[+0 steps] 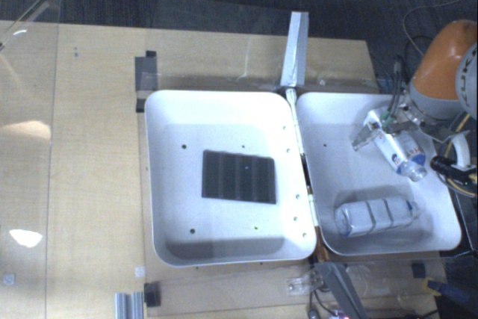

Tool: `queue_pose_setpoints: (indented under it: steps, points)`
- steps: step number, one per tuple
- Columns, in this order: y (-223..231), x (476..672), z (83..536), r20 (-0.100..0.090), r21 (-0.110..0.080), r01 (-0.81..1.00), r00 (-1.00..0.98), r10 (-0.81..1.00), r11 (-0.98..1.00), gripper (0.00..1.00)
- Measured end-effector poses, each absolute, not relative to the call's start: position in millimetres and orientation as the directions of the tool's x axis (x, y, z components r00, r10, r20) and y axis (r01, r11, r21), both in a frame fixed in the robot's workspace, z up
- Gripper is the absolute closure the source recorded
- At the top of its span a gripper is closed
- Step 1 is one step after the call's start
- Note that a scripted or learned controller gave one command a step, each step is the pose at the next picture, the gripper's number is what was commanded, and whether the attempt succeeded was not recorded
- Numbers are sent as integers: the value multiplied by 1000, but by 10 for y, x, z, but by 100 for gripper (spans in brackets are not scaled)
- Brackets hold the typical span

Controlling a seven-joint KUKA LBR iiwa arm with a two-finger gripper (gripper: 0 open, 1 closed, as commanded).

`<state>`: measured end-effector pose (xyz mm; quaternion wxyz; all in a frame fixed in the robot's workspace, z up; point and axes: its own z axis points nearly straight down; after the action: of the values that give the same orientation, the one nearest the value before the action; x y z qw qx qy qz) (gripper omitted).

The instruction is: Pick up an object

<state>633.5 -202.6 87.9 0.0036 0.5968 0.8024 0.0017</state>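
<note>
**Hovering over the right bin, bottle right under the claw**

Going big to small. Bench (89, 160) carries two white bins side by side. Left bin (172, 131) has a dark ribbed pad (239, 176) flat in its middle. Right bin (328, 131) is where the action is, and the arm (441, 71) comes in from 3 o'clock with its orange band up top.

Two things sit in the right bin. A grey ridged cylinder (375, 215) lies on its side near the 6 o'clock wall, long axis running roughly 9 to 3. A small clear bottle (397, 153) lies up toward 2 o'clock, long axis slanting from 10 down to 4.

The gripper (385, 123) sits right at the bottle's upper end, so that's the nearer target by far; the cylinder is off at about 6 o'clock from the claw, well apart. Whether the claw is spread or pinched I honestly can't tell, too much clutter around the tip. My guess is the grab depends on squeezing across that slanted axis.
</note>
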Motion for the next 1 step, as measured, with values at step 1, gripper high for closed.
queue_pose_setpoints:
  steps: [1]
  points:
    - [-2051,6642,895,1,-1,962,-275,962,275,0]
